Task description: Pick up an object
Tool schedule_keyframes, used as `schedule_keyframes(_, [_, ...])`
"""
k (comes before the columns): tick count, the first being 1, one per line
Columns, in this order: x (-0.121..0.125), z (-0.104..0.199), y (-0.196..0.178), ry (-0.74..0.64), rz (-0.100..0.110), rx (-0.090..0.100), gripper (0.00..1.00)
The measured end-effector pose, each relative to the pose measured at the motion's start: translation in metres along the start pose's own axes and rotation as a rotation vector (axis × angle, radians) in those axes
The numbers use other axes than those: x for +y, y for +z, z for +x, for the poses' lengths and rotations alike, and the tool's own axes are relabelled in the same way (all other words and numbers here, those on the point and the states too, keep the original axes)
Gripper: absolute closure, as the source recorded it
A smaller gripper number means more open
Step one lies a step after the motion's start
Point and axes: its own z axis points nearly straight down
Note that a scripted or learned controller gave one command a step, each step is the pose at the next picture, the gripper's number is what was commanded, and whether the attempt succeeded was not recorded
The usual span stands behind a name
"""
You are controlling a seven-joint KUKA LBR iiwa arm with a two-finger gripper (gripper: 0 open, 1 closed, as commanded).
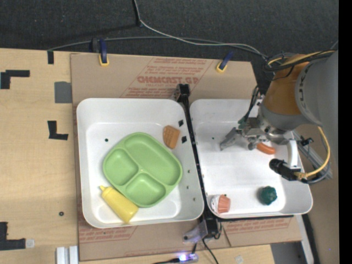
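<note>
My gripper (245, 142) hangs low over the upper part of the right bin (220, 111). It is open, with one grey finger (227, 142) splayed to the left. A small red-orange piece (265, 147) lies on the bin floor just right of the gripper, close to the other finger, and nothing sits between the fingers. A dark green lump (268, 194) rests near the bin's lower right corner. At the bin's lower left edge lies a small orange and white cup (221, 203).
The left bin (88, 147) holds a green divided plate (142, 168), a yellow squeeze bottle (118, 203) at the lower left, and an orange-brown piece (171, 136) by the dividing wall. A black cable loop (286, 169) hangs from the wrist.
</note>
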Motion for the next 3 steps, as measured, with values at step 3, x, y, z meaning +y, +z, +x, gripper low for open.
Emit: schedule_keyframes(3, [-0.01,-0.01,-0.108,0.001,-0.009,-0.001,1.0])
